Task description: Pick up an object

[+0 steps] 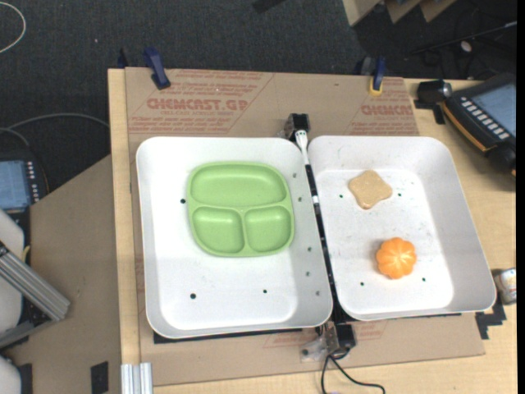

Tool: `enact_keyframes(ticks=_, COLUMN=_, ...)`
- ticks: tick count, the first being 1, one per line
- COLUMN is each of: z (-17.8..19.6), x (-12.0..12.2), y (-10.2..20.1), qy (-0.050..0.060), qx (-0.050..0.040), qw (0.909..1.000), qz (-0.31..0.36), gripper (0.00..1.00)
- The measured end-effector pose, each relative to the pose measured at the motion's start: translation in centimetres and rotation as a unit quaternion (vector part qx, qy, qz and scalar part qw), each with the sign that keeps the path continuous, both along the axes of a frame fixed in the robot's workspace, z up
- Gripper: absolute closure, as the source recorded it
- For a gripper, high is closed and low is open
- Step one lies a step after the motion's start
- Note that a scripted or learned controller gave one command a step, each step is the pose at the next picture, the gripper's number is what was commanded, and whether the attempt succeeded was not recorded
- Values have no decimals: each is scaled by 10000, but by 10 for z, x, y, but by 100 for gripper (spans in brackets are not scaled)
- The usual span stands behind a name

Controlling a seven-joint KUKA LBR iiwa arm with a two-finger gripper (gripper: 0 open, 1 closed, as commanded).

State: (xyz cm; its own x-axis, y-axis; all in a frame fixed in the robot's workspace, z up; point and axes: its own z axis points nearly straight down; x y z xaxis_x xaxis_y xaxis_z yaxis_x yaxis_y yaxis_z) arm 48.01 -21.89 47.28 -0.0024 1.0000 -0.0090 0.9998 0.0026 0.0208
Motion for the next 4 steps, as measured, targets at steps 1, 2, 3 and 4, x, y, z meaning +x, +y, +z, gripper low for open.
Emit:
enact_keyframes(ticks=1, z=1, x=0, y=0, qy=68, qx=19, qw=10000, qz=-4, gripper=100)
enact_keyframes(ticks=2, z=-5, x=-1, y=-6, qy=102, qx=38, qw=9999, qz=-17, gripper=100)
enact_keyframes(ticks=3, z=-130, x=-2, y=12, qy=162, qx=70, qw=9998, qz=-11, gripper=100)
enact_keyframes(ticks=4, z=7, x=0, y=-7, qy=15, qx=-1, qw=10000, qz=-12, gripper=100)
